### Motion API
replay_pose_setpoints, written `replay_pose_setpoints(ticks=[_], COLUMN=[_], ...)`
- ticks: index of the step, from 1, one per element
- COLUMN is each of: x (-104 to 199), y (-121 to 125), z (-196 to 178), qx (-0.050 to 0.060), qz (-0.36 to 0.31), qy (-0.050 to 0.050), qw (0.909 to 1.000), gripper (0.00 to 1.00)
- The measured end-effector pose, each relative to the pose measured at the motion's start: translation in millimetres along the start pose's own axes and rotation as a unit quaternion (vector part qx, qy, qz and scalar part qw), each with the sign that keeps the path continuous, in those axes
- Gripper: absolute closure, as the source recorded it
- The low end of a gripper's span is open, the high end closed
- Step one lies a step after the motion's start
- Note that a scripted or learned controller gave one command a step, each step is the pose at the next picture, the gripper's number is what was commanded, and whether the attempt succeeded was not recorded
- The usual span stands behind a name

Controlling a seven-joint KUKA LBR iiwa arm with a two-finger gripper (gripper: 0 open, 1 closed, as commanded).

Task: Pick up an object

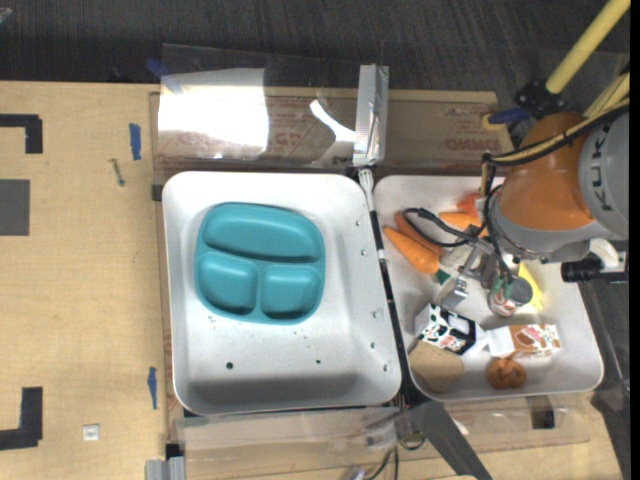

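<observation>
The claw (462, 286) hangs low inside the right bin (580, 368), just beside an orange carrot (413, 249) (whether it is spread or closed I cannot tell).

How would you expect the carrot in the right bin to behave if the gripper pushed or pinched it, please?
The carrot looks long, tapered and rounded, so a push would probably roll or swing it. It seems smooth, so it might slip from a pinch. It lies close to other things, which it could nudge.
</observation>
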State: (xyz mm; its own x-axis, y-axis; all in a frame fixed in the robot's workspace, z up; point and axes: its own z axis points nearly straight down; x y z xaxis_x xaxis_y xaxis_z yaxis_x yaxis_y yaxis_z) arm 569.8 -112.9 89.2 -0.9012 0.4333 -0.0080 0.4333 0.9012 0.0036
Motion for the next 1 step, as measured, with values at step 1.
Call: replay_pose_setpoints(ticks=[1], x=[-82.2], y=[27.0], z=[1.7], qx=[0.002], qz=[-0.065], qy=[0.008], qw=[0.9979], gripper=[0.00])
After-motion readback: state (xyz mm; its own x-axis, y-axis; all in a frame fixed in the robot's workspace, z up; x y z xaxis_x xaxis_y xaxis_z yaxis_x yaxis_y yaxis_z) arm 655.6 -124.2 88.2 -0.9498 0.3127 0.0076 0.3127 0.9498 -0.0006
